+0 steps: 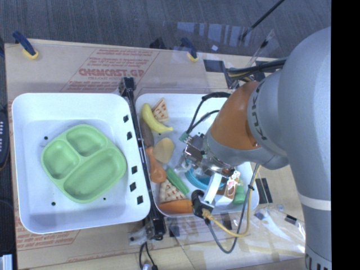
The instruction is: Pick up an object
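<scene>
The grey arm (304,128) fills the right side of the view, its orange band (239,120) bent down and leftward over the right bin (180,101), with "KUKA" partly readable on the grey shell beside the band; the left bin (28,167) holds a green divided plate (83,162); the cardboard sheet (107,69) behind the bins reads "CHEMCAST GP" in red; the gripper (198,161) hangs low in the right bin among the toy food, and I cannot tell how its jaws stand; a yellow banana (152,120) lies well to its upper left beside a waffle piece (161,110), a tan potato-like piece (163,149) just left of it, an orange carrot (175,207) below by the near wall
</scene>
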Motion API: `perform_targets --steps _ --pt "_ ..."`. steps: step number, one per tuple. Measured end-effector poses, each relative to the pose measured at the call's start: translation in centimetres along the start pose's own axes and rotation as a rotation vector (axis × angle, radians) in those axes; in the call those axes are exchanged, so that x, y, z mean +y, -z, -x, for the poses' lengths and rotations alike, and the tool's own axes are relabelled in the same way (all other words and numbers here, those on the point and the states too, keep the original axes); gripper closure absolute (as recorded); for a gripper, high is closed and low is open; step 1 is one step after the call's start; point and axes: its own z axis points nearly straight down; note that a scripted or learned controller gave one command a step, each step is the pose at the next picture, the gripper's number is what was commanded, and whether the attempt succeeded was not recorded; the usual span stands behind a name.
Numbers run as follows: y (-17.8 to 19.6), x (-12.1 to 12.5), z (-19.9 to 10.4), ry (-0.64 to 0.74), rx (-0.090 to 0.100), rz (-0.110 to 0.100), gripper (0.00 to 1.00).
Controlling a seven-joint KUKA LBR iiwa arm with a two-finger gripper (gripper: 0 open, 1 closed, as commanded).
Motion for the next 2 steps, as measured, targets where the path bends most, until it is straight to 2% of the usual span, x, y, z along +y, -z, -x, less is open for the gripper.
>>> perform_targets --steps 2 --pt "1.77 -0.12 -0.79 0.026 0.005 -0.013 1.00"
